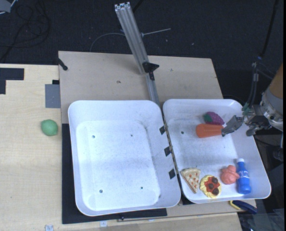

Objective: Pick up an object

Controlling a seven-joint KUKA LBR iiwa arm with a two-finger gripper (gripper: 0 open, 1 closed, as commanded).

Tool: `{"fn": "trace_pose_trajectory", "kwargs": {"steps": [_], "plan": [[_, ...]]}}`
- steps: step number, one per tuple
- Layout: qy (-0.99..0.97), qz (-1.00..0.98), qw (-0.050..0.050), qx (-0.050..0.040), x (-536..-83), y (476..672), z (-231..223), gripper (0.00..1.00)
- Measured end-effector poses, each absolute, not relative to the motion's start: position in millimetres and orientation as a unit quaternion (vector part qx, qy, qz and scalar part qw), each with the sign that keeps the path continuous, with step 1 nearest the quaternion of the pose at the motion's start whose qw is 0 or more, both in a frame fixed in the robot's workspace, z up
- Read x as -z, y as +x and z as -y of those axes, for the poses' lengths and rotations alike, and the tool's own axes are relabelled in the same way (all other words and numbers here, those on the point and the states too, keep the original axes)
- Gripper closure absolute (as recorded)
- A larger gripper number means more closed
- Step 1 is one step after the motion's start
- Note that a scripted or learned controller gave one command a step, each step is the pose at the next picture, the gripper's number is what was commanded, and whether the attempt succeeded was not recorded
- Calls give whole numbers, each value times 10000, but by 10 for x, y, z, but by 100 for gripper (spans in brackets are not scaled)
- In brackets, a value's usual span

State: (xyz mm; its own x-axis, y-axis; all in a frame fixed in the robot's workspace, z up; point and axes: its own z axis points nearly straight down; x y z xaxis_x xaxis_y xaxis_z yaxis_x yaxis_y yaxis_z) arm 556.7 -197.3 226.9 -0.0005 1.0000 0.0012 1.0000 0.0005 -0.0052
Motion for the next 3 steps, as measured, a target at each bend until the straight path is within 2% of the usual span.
{"fn": "trace_pose_trajectory", "kwargs": {"steps": [1, 2, 3], "plan": [[-7068, 7074, 18, -11, -1793, 5648, 1947, 0], [-7069, 7073, 20, -12, -1352, 5586, 1932, 0], [-7076, 7066, 3, -3, -1474, 5591, 1947, 100]]}}
